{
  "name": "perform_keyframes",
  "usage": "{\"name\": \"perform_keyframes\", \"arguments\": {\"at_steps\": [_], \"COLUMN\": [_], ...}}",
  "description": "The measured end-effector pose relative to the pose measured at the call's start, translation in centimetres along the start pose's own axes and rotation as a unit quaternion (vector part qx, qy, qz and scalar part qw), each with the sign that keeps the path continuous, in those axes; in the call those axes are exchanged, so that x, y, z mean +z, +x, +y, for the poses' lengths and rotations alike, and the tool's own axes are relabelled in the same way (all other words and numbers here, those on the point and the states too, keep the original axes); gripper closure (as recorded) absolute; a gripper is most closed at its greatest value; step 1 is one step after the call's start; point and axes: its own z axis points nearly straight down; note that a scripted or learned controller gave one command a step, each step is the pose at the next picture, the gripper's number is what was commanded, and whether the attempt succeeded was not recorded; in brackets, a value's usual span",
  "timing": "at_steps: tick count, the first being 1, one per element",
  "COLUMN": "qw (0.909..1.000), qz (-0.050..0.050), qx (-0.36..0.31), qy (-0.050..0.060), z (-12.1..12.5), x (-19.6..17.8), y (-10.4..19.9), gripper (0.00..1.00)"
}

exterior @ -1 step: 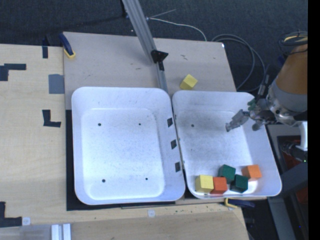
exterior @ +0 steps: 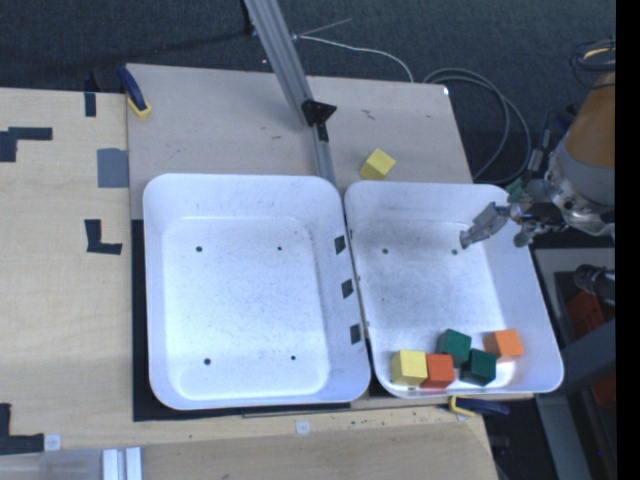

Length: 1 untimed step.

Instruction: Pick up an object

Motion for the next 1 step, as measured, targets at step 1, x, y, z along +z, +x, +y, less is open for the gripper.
{"name": "perform_keyframes", "arguments": {"at_steps": [1], "qw": [1.0000], "qz": [0.001], "qx": [-0.001], "qy": [0.004], "z": [5.86], "x": [11.22], "y": [2.28], "gripper": [0.00]}}
